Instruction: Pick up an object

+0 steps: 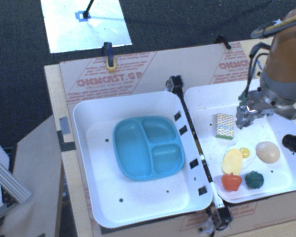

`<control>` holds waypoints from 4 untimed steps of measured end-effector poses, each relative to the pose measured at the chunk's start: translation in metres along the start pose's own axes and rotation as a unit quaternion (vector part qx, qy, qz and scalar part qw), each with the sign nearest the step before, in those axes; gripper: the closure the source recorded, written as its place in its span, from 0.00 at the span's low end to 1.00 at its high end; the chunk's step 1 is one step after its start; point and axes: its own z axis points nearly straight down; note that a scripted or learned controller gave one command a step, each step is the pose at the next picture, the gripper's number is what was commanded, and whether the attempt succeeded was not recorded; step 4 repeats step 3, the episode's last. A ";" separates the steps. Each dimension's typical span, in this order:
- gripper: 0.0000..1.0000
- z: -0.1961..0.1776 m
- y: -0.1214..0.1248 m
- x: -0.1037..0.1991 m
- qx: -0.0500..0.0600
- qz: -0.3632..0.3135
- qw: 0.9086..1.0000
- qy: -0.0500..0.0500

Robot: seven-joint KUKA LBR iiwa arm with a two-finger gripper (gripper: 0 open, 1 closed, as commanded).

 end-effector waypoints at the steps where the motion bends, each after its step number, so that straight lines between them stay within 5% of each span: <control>1: 1.00 -0.011 0.008 0.055 0.000 -0.003 1.000 0.001; 3: 1.00 0.003 0.037 0.157 0.001 -0.002 1.000 0.001; 4: 1.00 0.003 0.037 0.157 0.001 -0.002 1.000 0.001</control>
